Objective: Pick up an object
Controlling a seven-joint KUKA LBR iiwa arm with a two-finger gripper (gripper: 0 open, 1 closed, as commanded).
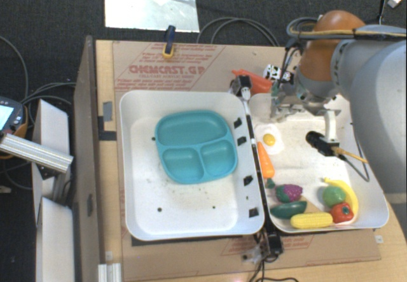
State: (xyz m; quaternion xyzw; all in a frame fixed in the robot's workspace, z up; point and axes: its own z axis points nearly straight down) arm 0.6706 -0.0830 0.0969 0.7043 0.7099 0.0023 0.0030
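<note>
My gripper [284, 107] hangs over the far left part of the right bin [372, 195], just beyond a toy fried egg [269, 139]. An orange carrot [265, 159] lies along the bin's left wall. Nearer the front lie a purple eggplant [289, 193], a green cucumber [288, 209], a yellow corn cob [311, 220], a banana [343, 190], a green fruit [332, 196] and a red one [341, 212]. Nothing shows between the gripper and the bin floor.
The left bin [140, 211] bears a teal divided plate [196, 146]. An orange and red piece [250, 80] sits at the far end of the wall between the bins. Cables run behind the bench. The arm's grey body covers the right bin's far right corner.
</note>
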